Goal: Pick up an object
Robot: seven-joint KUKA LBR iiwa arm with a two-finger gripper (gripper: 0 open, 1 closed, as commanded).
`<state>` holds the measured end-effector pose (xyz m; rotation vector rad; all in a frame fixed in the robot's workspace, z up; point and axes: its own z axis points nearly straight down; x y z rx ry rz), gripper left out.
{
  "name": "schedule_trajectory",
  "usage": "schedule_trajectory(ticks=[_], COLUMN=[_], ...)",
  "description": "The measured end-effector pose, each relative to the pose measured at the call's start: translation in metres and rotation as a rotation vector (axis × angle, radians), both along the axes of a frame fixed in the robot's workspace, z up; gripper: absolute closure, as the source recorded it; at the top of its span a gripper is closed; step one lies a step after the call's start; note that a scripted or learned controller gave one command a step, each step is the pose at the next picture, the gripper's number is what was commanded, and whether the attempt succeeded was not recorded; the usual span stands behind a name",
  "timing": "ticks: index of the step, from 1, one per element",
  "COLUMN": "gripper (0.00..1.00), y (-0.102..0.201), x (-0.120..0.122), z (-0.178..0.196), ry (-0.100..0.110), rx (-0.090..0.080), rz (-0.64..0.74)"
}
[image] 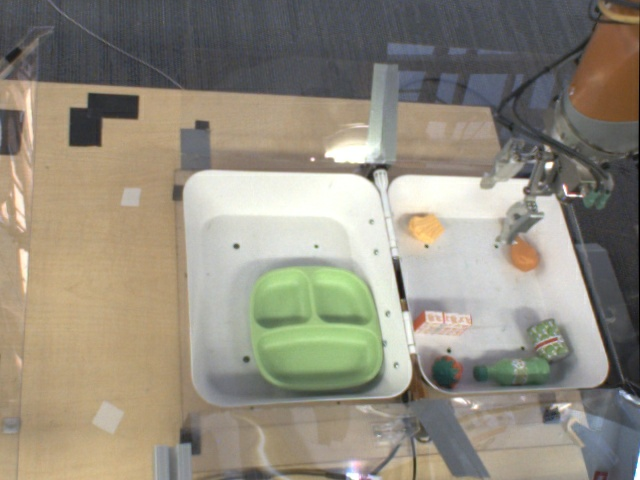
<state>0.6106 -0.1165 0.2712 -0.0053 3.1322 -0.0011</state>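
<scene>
A: Where does the gripper stand?

B: Just above the orange ball in the right bin; whether its claw is open or closed cannot be told, and nothing shows between its tips.

A: How to do it well?

B: Centre over the ball, descend, then close; round things likely slip.

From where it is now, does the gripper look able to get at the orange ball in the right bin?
Probably yes. The gripper hangs right above the orange ball, with bare bin floor around it.
</scene>
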Motion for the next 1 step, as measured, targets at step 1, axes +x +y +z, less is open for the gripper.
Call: schedule_trajectory(ticks=[1], gripper=[0.0], y=[-0.0581], x=[-0.0368], z=[-0.0758], ry=[0.008], rx=[0.0], rz=[-0.064])
